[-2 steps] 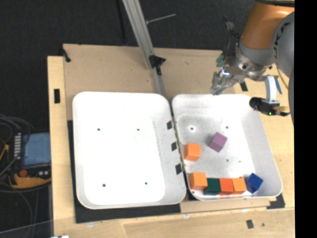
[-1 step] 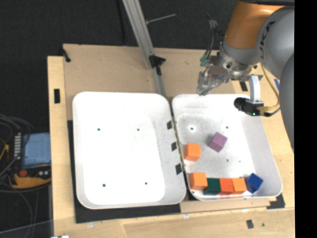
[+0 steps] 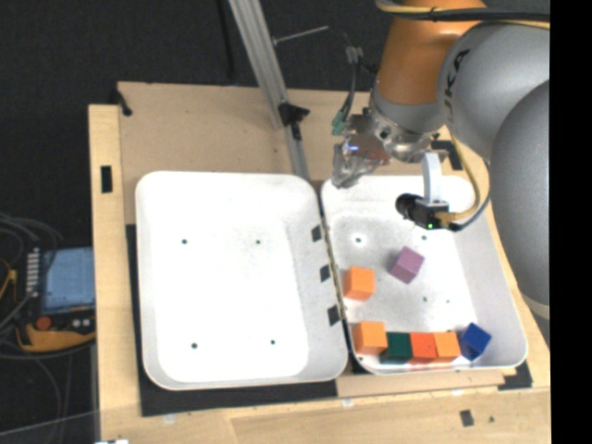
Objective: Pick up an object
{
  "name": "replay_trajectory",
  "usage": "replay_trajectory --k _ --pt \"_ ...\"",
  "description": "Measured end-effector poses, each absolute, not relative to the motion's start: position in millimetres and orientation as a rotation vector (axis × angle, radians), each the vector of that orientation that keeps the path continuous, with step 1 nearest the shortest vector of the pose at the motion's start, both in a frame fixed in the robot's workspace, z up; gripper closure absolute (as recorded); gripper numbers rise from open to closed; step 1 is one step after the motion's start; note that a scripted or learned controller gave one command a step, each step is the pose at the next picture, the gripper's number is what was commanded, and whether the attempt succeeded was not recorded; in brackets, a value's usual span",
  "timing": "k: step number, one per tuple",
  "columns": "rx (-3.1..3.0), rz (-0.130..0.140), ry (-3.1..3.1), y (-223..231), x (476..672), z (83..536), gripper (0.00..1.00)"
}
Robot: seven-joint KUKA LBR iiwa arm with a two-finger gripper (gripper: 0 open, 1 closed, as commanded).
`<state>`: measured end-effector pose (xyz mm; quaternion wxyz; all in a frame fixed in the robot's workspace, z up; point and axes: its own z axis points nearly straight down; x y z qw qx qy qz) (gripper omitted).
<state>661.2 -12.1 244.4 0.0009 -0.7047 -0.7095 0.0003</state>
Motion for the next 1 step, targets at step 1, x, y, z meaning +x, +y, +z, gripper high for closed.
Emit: replay_trajectory --k 1 --pt "-2.211 -0.001 -2.228 37.6 646.2 251.0 1.00"
